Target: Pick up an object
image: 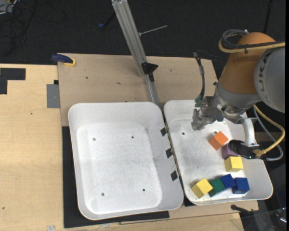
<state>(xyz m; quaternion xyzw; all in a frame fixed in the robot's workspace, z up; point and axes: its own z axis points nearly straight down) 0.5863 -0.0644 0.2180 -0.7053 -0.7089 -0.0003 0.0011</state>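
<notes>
My gripper (199, 121) hangs over the upper middle of the right bin (175, 110), with nothing visibly in it. An orange block (218, 139) lies just to its lower right, a small gap apart. Below that sit a purple block (227, 152), partly hidden by the robot's own fittings, and a yellow block (234, 163). Along the bin's front edge are a second yellow block (201, 187), a green block (216, 186) and two blue blocks (227, 180) (241, 185), packed close together.
The left bin (73, 113) sits beside the right one, joined by black clips (168, 152). A slanted aluminium rail (134, 44) rises behind the bins. A blue and yellow tool (62, 59) lies at the bench's far left corner.
</notes>
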